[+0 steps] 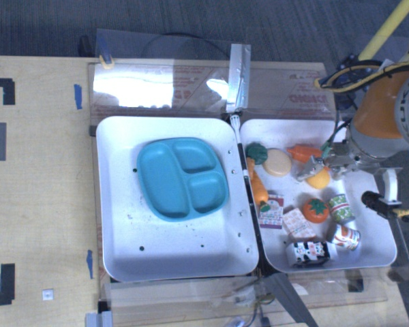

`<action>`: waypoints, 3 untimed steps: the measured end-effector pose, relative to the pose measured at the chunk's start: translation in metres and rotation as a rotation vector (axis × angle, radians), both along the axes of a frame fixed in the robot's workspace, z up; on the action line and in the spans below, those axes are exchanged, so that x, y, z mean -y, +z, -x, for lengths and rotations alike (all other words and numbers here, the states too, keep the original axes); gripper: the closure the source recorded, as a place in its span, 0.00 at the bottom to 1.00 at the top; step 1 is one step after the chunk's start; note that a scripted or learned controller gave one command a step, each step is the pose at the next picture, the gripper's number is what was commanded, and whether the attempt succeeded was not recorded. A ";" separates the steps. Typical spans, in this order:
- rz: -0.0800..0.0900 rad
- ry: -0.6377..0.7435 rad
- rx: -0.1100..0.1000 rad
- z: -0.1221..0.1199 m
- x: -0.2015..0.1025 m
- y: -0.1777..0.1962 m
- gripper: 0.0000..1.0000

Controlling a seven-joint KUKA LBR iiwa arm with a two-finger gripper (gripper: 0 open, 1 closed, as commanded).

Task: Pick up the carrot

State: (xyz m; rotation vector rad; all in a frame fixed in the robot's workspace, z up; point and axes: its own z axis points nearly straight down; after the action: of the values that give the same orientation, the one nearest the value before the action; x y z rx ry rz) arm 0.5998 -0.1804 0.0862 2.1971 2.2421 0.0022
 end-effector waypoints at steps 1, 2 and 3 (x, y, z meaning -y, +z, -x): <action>0.002 -0.002 0.008 -0.002 0.001 0.013 1.00; 0.003 -0.144 0.004 0.036 0.045 0.086 1.00; -0.004 -0.134 0.000 0.029 -0.057 0.111 1.00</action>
State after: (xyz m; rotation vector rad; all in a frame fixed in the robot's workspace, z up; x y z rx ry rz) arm 0.5709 -0.1239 0.1969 2.3438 2.0924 0.0066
